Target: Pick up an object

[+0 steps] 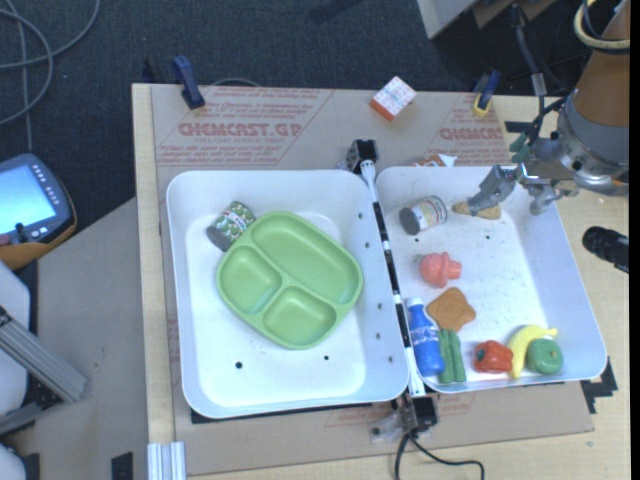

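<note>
Holding: nothing seen between fingers; claw (520,190) spread, one finger (497,181) toward the bins' divider, the other toward the arm.
Claw pos.: over far end of right bin (575,268), low to the floor; contact w/ floor can't be judged.
Arm: grey w/ orange band (610,88), rising behind the claw and away to the right.
Tan piece (481,207): just beside the divider-side finger, slightly nearer the camera; touching or not, can't tell.
Small can (428,213): on its side, near the claw, beyond the tan piece toward the divider.
Pink-red item (438,267): nearer the camera than the claw, toward the divider, apart from it.
Orange-brown flat piece (452,309): further along same line, just past the pink-red item.
Blue bottle (422,338): well apart from claw, lying along the divider at near end.
Green stick (453,356): just beside the bottle, on the claw's side of it.
Red pepper (492,356), banana (527,341), green fruit (546,356): clustered in near corner, well apart from claw, almost straight toward the camera.
Left bin (200,358): across the divider from claw.
Green divided plate (290,278): in left bin, well apart from claw.
Crumpled pkt (232,225): at plate's far-left edge, farther from the claw than the plate's middle.
Cube (393,97): outside the bins on the board, beyond the claw and toward the left.
</note>
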Robot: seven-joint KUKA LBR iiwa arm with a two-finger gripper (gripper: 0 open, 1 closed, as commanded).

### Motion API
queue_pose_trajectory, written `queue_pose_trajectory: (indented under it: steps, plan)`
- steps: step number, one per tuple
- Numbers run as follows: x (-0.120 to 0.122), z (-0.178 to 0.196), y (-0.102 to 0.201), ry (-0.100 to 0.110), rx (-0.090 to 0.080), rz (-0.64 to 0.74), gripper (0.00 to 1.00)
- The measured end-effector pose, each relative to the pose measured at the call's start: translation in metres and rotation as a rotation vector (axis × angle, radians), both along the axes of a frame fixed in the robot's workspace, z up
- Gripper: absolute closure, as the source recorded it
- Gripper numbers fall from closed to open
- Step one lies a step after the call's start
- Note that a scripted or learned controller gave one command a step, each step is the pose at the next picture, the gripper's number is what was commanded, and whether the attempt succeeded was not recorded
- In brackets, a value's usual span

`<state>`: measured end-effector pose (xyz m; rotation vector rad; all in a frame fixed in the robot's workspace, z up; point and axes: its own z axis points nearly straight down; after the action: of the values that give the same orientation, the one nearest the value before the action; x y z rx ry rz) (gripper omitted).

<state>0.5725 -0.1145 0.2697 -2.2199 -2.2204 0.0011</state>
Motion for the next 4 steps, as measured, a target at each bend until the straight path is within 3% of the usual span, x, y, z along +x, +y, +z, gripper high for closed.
queue_pose_trajectory:
  steps: [1, 2, 3, 4]
  plan:
    - [0.026, -0.095, 0.023, 0.005, 0.001, 0.003, 0.00]
    - [-0.008, -0.157, 0.007, 0.007, 0.001, -0.003, 0.00]
    - [-0.009, -0.187, 0.010, 0.005, 0.001, -0.001, 0.00]
    - [-0.006, -0.173, 0.009, -0.006, 0.000, -0.002, 1.00]
